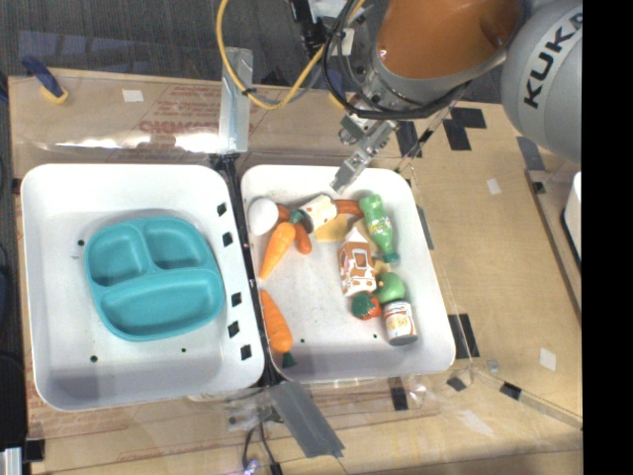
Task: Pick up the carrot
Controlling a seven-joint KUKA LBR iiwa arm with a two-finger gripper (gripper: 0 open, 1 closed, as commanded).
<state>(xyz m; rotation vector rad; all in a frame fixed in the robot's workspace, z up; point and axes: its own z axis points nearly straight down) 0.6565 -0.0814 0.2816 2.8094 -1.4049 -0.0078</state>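
Two orange carrots lie in the right bin [425, 265]. One carrot [277, 248] lies slanted near the bin's back left, beside a white egg [262, 214]. The other carrot [275, 322] lies along the bin's left wall toward the front. My gripper [353, 156] hangs over the back rim of the right bin, above and to the right of the slanted carrot. It is apart from both carrots.
The right bin also holds a green bottle [377, 224], a printed pouch [356, 265], a small can [399, 322], a white and yellow wedge [324, 216] and small green and red pieces [376, 297]. A teal divided plate [153, 275] sits in the left bin [49, 364].
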